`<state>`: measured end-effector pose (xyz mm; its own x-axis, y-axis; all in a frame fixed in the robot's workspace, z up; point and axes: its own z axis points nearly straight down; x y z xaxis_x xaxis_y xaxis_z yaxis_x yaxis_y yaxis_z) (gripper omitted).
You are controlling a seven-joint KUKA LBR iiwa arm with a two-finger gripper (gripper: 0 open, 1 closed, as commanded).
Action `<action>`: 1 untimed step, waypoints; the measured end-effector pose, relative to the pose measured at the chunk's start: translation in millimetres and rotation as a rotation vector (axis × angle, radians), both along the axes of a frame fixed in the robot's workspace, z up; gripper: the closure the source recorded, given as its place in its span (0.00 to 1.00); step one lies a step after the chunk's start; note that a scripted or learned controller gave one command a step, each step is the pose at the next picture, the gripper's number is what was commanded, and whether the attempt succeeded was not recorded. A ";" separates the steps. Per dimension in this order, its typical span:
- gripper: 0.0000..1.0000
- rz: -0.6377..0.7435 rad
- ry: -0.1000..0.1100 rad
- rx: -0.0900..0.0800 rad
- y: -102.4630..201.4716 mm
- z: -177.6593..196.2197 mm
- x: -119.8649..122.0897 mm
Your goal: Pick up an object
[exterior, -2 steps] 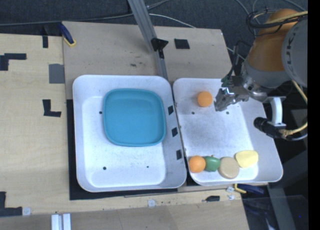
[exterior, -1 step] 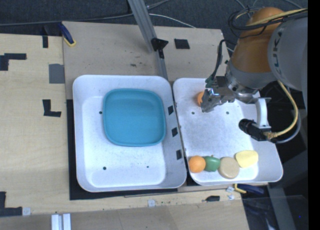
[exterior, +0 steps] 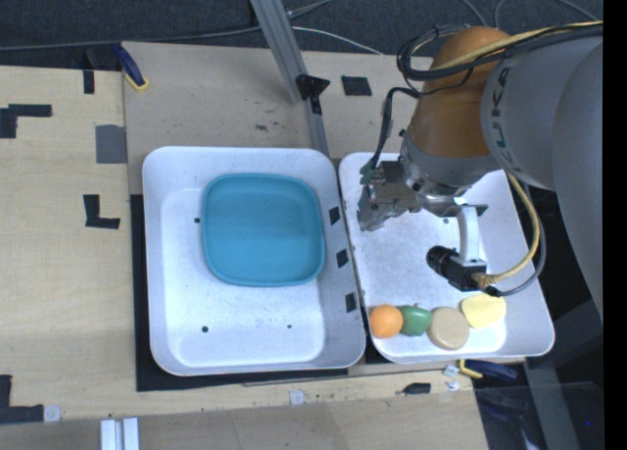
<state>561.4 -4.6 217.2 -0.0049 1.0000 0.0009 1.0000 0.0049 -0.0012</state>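
Right now the grey arm [exterior: 549,115] with its orange band [exterior: 460,95] is reaching in from the right and hanging over the right-hand white bin [exterior: 524,340]. Its gripper [exterior: 377,208] is hovering low above the far left part of that bin, close to the wall shared with the neighbouring bin. From where I am standing, the metal at the tip is blurring into one dark lump, so I cannot tell whether it is released or clenched, and nothing is showing in its grasp.

Four small objects are sitting in a row along the near edge of the right bin, well apart from the gripper. An orange ball [exterior: 386,321] is lying at the left end, a green piece [exterior: 415,320] is touching it, a tan round disc [exterior: 450,328] is sitting next, and a pale yellow piece [exterior: 483,311] is resting at the right end, slightly farther back. A black fitting [exterior: 453,267] on the arm's cabling is hanging just above the yellow piece.

Over in the left bin [exterior: 176,340], a blue square plate [exterior: 263,228] with rounded corners is lying flat, toward the far side. A grey metal pole [exterior: 284,46] is slanting across the bench behind both bins.
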 end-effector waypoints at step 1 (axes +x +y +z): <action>1.00 0.001 -0.001 0.000 58.9 9.7 -12.3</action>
<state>549.1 54.2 226.9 -0.0055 1.0000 0.0014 1.0000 0.0055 -0.0004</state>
